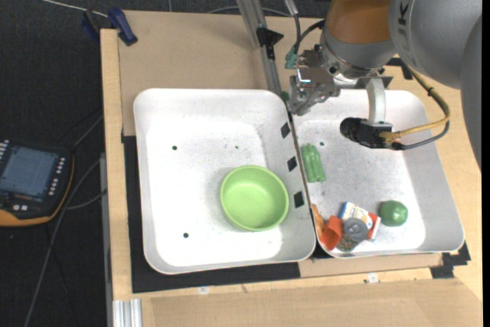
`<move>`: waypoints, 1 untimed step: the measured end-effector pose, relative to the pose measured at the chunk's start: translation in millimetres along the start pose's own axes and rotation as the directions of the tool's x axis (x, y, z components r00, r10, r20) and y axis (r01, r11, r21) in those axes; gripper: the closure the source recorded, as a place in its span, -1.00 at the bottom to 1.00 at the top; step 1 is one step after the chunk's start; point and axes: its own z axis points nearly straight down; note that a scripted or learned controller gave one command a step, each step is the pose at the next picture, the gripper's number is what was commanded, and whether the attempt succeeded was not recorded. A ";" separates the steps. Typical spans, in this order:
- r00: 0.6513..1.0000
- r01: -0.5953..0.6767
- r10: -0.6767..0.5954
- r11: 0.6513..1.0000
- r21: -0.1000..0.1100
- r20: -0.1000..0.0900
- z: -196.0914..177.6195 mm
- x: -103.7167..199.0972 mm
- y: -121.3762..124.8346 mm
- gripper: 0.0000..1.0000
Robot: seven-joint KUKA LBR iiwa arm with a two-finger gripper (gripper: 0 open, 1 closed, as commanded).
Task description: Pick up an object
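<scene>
Look at your tool [305,99] first: it hangs over the far left corner of the right bin [429,165], close to the divider between the two bins, and you cannot tell from this angle how its grip stands. Nothing shows in it. Just below it in the same bin lies a light green block [312,163], stretched along the divider. Further toward the near edge sit an orange piece [331,230], a round grey object [354,230] on a white and red packet, and a dark green ball [393,213]. In the left bin [176,165] a green bowl [254,197] rests upright on your table [191,42].
</scene>
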 end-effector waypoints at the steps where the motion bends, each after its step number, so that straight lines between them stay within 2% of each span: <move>1: 1.000 -0.002 0.002 1.000 0.000 0.001 1.9 43.5 -2.0 1.00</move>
